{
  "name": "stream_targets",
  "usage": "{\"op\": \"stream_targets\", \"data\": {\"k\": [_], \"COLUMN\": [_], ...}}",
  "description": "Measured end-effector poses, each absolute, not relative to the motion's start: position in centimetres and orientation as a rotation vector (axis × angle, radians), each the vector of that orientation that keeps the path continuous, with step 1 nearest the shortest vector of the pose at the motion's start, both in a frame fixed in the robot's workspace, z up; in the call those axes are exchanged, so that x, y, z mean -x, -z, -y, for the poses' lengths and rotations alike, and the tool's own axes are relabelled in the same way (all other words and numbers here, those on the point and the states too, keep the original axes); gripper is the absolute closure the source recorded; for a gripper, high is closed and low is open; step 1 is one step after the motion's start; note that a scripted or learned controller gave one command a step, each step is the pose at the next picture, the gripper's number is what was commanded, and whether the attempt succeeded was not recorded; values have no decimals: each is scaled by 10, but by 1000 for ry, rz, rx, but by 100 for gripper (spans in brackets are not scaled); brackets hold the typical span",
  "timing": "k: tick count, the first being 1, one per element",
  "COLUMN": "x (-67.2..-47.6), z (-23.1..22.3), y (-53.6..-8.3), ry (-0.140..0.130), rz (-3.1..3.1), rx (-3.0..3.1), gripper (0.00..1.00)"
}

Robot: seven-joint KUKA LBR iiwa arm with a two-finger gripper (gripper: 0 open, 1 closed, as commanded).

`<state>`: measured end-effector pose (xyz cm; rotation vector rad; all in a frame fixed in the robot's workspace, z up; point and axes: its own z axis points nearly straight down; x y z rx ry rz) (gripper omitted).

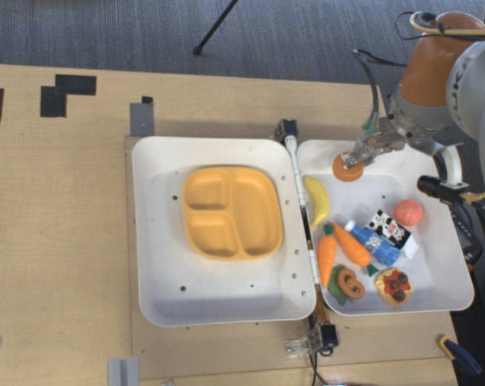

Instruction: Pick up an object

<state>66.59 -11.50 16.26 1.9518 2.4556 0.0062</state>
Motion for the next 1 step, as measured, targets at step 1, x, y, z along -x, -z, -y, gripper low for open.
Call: {"op": "stream_targets", "data": {"k": [1], "x": [-600], "z": [56], "y": [-219], "ry": [-4], "rz": [-2157], "rx": [-2283], "gripper": [100]}}
